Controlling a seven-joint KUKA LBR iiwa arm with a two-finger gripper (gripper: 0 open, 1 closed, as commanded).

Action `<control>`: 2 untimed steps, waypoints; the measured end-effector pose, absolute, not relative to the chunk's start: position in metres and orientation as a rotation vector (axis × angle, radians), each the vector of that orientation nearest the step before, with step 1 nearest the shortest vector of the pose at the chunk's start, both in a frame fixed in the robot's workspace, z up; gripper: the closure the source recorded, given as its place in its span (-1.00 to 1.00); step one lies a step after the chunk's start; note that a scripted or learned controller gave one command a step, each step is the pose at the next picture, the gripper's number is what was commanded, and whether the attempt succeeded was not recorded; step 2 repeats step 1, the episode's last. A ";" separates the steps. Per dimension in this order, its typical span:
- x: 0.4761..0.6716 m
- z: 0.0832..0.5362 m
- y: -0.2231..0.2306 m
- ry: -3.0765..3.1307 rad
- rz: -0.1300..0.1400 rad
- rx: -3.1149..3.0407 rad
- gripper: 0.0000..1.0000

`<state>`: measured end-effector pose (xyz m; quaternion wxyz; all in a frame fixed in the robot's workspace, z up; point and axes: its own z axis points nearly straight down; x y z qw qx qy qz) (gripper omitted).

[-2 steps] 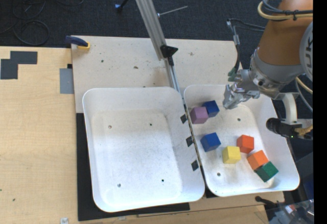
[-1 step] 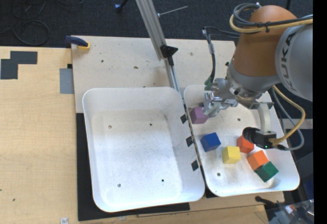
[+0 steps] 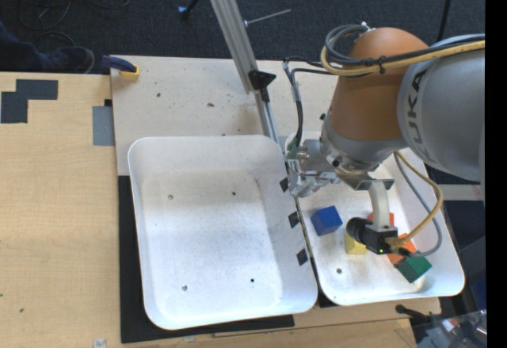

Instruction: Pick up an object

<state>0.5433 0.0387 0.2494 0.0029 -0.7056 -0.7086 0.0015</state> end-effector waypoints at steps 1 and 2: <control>0.538 0.247 0.084 -2.222 0.004 -2.213 1.00; 0.538 0.247 0.084 -2.222 0.004 -2.213 1.00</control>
